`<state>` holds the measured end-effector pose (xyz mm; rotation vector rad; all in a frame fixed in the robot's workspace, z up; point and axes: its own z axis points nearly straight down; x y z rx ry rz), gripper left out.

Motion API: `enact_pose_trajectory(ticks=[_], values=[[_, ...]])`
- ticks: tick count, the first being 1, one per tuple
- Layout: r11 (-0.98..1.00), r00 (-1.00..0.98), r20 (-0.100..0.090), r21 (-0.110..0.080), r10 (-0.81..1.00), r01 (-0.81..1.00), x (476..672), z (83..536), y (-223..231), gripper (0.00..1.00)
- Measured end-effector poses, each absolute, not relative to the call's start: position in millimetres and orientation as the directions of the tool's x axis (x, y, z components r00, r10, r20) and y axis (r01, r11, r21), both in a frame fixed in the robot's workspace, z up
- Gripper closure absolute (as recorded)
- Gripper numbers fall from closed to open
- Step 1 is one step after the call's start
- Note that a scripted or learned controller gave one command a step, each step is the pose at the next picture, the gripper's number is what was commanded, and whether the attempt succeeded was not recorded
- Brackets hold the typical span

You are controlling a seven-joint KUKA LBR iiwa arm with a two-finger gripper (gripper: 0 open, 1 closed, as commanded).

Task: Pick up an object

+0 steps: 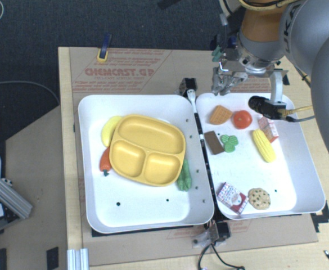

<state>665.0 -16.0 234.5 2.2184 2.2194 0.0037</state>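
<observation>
End effector [229, 86] sits over the far rim of the right bin [299, 167], near the bin's far-left corner. How far open it is cannot be told from this angle. No object is seen in its grasp.

Closest to it, inside the right bin: an orange ridged wedge [221, 115], lying flat just below the end effector. Beside the wedge, to the right, a round red tomato [242, 119]. Neither is touched.

Further toward the near side: a brown block [213, 142] along the left wall, with a green broccoli piece [229, 142] touching its right side. A yellow corn cob [264, 145] lies at a slant, and a red-and-white packet [270, 129] rests against its far end. Near the front wall: a second red-and-white packet [230, 197] and, just beside it, a chocolate-chip cookie [259, 198].

Left bin [94, 196]: a yellow three-compartment tray [147, 149] fills the middle. A yellow banana [109, 130] and a red-orange pepper [105, 161] poke out at its left edge, and a green leafy piece [184, 178] at its near-right corner.

Both bins rest side by side on the bench [74, 72].
</observation>
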Motion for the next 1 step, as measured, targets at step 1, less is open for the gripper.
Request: enact_pose_trajectory(ticks=[1], values=[[-0.001,0.001,-0.001,0.000,1.000,1.000,661.0,235.1,-22.8,1.00]])
